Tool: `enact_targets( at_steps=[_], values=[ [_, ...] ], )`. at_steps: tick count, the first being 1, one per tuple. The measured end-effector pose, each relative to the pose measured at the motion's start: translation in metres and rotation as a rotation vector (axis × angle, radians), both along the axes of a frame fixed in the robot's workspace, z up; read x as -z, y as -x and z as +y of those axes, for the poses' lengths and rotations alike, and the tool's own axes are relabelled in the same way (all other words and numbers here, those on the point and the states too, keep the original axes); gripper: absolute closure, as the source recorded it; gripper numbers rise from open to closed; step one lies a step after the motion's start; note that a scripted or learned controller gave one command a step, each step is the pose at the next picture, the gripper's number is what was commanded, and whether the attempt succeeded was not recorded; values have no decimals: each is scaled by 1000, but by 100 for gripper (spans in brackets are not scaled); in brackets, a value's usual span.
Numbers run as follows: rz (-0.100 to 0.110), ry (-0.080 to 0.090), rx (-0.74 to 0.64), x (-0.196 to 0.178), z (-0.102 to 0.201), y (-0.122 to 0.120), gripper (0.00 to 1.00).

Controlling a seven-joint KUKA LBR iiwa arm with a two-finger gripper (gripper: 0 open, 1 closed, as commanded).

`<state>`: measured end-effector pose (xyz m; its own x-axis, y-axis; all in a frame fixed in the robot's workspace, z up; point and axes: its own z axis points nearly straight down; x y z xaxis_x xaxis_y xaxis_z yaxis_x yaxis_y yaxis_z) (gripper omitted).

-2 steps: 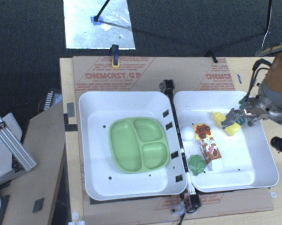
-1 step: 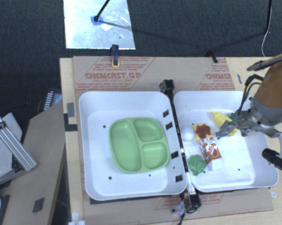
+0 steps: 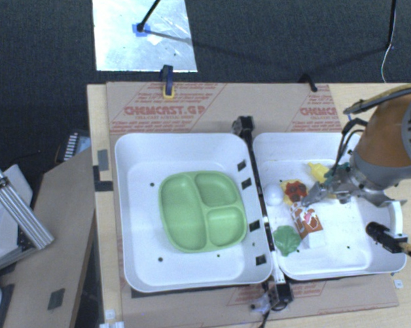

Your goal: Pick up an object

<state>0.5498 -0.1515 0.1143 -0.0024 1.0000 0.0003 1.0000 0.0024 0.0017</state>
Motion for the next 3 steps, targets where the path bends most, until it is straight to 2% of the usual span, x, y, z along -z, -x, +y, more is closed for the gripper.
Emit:
enact_targets(
  at_steps=[1, 3],
  values=[
    [-11, 4, 2, -15, -1, -3, 100],
    [-6, 3, 1, -130, -14, 2, 100]
  ],
)
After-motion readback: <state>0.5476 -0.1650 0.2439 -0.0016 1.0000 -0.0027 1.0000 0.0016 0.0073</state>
